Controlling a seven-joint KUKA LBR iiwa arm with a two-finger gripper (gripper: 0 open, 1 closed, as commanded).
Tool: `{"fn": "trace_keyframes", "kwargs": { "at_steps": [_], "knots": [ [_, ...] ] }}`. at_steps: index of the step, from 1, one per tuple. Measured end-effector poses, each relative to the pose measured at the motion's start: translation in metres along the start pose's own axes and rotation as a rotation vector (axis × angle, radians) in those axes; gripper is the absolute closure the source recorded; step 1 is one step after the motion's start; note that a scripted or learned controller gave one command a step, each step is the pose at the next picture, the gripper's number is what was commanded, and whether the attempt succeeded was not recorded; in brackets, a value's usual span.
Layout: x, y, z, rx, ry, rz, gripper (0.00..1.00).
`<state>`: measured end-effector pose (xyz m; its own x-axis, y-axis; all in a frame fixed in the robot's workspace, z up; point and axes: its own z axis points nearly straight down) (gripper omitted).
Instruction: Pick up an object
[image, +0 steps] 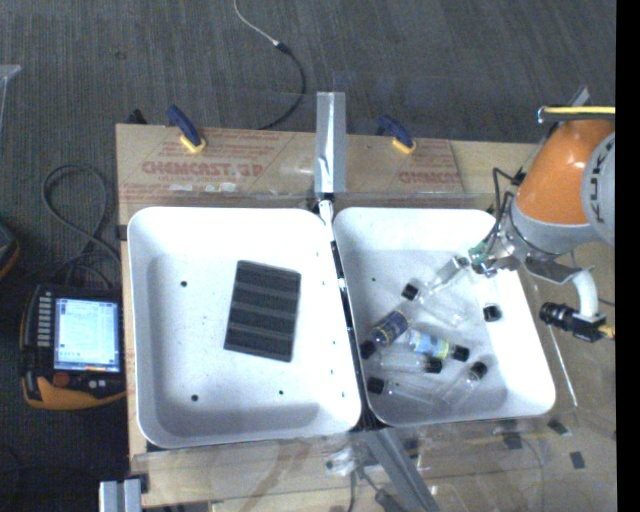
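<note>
Wooden bench (150, 160) — printed brown board top, two blue-and-yellow clamps (184, 124) at far edge. Directly on it: left white bin (140, 300) and right white bin (520, 385), side by side, touching along the centre — a metal upright (330, 140) stands behind their junction.

Protective film on the bench board (210, 170) carries red print, repeated, probably "CHEMCAST"; trailing characters illegible. Arm (585, 185): dark letters "KU" at frame edge. Handheld screen (88, 335) shows text, too small to read.

Arm (565, 185) reaches in from right, claw (484, 258) lowered
</note>
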<state>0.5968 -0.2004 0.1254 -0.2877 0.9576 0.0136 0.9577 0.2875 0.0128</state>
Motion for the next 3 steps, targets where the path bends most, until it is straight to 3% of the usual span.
{"fn": "trace_keyframes", "kwargs": {
  "at_steps": [1,2,3],
  "knots": [
    [0.043,-0.002,0.035,-0.001,-0.020,-0.028,0.00],
    [0.043,0.000,0.025,-0.006,-0.021,-0.027,1.00],
    [0.069,0.069,-0.068,0.012,-0.015,-0.045,1.00]
  ]
}}
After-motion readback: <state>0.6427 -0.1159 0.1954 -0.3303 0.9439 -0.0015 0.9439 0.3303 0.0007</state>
